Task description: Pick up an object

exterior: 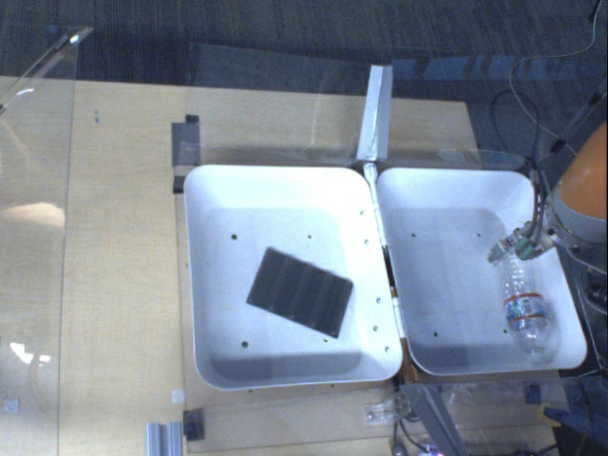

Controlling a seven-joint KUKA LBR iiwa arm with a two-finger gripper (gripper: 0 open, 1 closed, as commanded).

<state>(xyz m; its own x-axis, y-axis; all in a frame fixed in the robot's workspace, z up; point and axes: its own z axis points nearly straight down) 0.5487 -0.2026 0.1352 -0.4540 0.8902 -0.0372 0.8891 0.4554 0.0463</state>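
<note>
A dark grey ribbed rectangular pad [300,292] lies flat and tilted in the middle of the left bin [204,255]. A clear plastic bottle [524,307] with a blue and red label lies lengthwise along the right side of the right bin [446,183]. My gripper [507,247] reaches in from the right edge and hangs just above the far end of the bottle, close to its cap. The grey arm with its orange band [581,183] rises behind it. Nothing visibly hangs from the gripper.
The two white bins sit side by side on a wooden bench, split by a narrow divider [388,274]. A metal post [375,112] stands behind their junction. Cables run at the far right. A clear panel covers the bench's left side.
</note>
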